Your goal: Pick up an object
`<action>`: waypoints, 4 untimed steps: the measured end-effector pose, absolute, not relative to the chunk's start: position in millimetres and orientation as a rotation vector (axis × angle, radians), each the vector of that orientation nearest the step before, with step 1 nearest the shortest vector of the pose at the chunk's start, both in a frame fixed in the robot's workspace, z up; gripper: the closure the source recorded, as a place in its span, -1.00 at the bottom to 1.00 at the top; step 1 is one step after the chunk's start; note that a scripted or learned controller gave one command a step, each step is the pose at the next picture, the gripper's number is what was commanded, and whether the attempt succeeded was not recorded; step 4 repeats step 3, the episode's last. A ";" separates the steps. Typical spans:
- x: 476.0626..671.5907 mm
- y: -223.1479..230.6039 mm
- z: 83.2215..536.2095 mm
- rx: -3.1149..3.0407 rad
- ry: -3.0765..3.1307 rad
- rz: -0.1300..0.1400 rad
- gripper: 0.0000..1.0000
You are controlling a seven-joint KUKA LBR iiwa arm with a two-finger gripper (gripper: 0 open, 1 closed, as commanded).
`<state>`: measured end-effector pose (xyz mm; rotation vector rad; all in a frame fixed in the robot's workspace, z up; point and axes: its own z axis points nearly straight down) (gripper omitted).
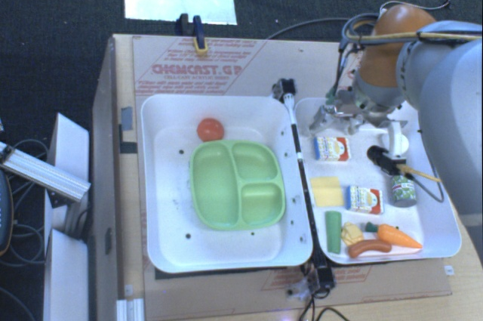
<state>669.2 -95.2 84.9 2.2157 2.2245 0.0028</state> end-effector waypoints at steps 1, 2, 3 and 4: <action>669.2 -133.8 85.3 2.217 2.221 0.002 -1.00; 669.2 -85.1 84.9 2.216 2.226 0.003 -1.00; 669.0 -160.0 85.3 2.217 2.221 0.001 -1.00; 669.0 -160.0 85.3 2.217 2.221 0.001 -1.00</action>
